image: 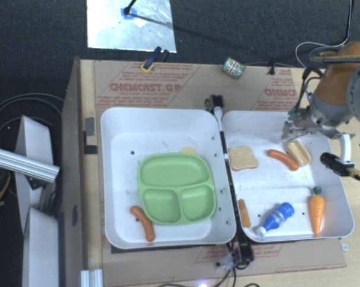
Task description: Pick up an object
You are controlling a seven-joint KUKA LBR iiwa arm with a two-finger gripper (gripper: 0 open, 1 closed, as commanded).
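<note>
1. Two white bins sit on the bench (168, 79).
2. Gripper (295, 128) hovers over the bun (299, 152) in the right bin (332, 217); grip state unclear.
3. Approach step, I judge; next, descend squarely onto the bun.

White bins (117, 160); pale green divided plate (177, 187). Orange-red sausage (143, 222) beside it, another orange-red sausage (283, 158) in the right bin. Tan toast slice (243, 158), pale tan bun (299, 152). Orange carrot (316, 211) with green top. Blue bottle (275, 217) with white cap. Brown cardboard (168, 85) with red lettering. Grey arm (341, 94) with orange band.
</note>
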